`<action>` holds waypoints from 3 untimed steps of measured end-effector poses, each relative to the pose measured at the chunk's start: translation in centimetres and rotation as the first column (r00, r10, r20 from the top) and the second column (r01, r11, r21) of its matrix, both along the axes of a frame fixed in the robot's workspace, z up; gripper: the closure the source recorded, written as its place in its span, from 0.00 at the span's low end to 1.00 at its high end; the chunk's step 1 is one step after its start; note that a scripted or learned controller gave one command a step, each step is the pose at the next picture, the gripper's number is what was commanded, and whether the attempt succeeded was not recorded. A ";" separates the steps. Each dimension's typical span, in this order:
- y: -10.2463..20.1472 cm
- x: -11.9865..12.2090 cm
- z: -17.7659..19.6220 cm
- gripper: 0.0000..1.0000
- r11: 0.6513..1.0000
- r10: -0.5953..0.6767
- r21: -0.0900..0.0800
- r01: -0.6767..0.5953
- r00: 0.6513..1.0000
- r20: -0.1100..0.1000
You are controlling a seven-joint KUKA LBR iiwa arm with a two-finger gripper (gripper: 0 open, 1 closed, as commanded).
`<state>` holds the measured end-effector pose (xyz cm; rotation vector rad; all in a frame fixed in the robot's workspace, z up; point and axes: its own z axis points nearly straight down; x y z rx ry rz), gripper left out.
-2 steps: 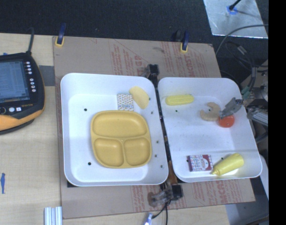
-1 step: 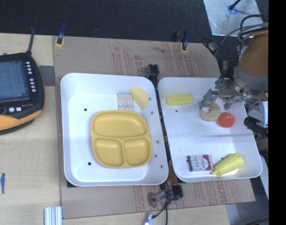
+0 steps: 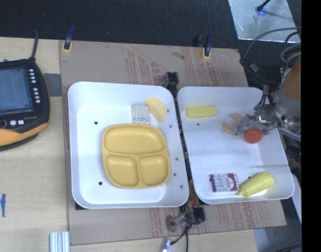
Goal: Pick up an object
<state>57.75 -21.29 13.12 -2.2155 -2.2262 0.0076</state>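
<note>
Objects sit in both white bins on the table. Right bin: yellow corn cob near the top-left corner, lying flat; a tan wrench-shaped piece mid-bin toward the right; a red round item just beside it on the right wall side; a small red-and-white packet near the front edge; a yellow squeeze bottle on its side, just right of the packet, nozzle end pointing toward it. Left bin: large yellow three-compartment tray in the centre, flat; a pale yellow curved piece above its top-right corner; a small blue-and-white patterned packet touching that piece's left side. Hand is low over the right bin's right side, right at the tan piece and the red item, with the arm coming in from the right. Can't tell how far apart the hand's jaws are; metal parts overlap the tan piece and the view is too cluttered to say whether anything is gripped. Teach pendant with a lit screen lies on the table well left of the bins. Cardboard sheet sits under both bins, clamped at the back edge by two blue-and-yellow clamps.
</note>
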 end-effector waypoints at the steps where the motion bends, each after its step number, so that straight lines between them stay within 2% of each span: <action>1: 2.1 5.3 -3.9 0.00 1.000 0.002 0.002 -0.002 1.000 0.000; 2: 0.1 7.9 1.2 0.00 1.000 0.001 0.003 -0.001 1.000 0.003; 3: 2.2 4.6 -1.6 0.00 1.000 -0.001 0.002 0.001 1.000 -0.001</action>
